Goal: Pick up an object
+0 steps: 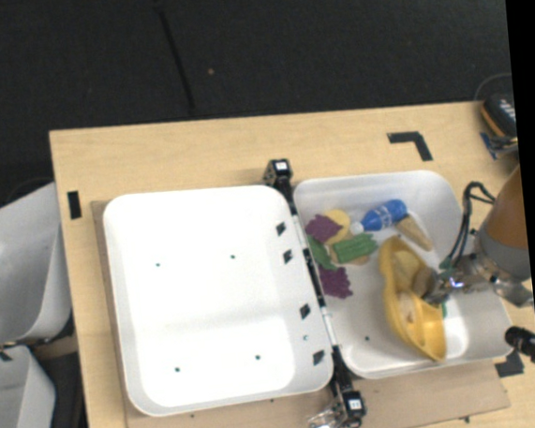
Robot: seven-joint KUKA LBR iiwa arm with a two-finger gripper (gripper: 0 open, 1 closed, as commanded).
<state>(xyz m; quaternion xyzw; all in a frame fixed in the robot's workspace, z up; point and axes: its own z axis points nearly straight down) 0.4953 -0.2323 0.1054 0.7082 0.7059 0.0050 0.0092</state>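
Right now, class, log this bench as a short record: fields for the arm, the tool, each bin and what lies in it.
arm: enters from the right, over the right bin
tool: low in the right bin, at the yellow banana
tool grip: cannot tell
right bin contents: yellow banana, blue bottle, green piece, purple pieces, all toward its left and middle
left bin: white, beside the right bin

The arm (pixel 506 228) is cut off at the right side of the view, and its wrist hides part of the right bin (pixel 434 183)'s far wall. Its jaws sit low against the yellow object (pixel 411 312), too small and dark to tell how they stand. The purple items (pixel 328 254) beside the green piece (pixel 354 248) are too blurred to identify.
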